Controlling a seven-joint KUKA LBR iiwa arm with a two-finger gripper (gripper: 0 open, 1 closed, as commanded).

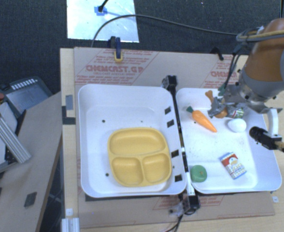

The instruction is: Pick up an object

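The right bin (265, 178) serves as the landmark here. Along its far edge the arm (270, 57) comes down, and its claw (218, 111) sits low at the bin's far side, just above the floor. Something small and brownish lies at the claw's tips, with a scrap of green and white beside it, but the view is too cluttered there to say whether it is pinched, and I cannot tell if the claw is spread or pressed together.

Just left of the claw, inside the same bin, a toy carrot (203, 119) lies at a slant, its green top toward the bin's far left corner. A white egg (237, 125) rests to the right of the carrot, near the claw. Toward the bin's near side lies a small red and white carton (233, 165), and at its near left corner sits a green round lid-like piece (198, 173).

Beside the right bin, touching along the divider, the left bin (93, 129) holds a yellow divided tray (139, 156) lying flat on its near half.
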